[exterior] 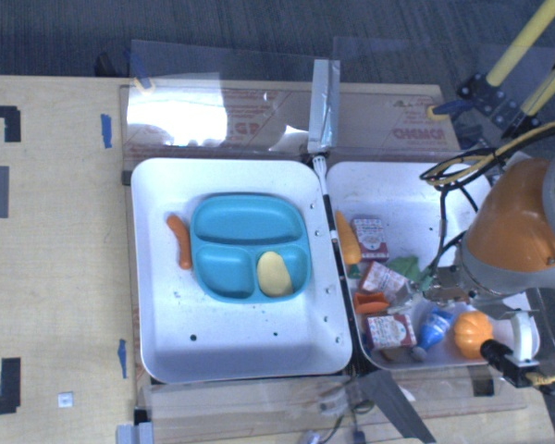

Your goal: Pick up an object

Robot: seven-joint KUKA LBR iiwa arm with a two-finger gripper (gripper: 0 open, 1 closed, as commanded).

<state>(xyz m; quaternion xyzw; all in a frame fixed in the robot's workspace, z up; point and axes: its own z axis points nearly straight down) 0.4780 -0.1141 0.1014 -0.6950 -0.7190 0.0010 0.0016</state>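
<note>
Whether its jaws stood open I couldn't tell; the arm hung over the right bin, apparently nearing a grasp among the packets.

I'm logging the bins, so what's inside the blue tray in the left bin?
The blue tray holds one yellow, potato-like object in its lower right compartment. Nothing else shows in its other compartments. Whatever lies beneath the tray is covered.

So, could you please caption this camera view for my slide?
KUKA arm reaching over the cluttered right bin; left bin holds a blue tray.
</note>
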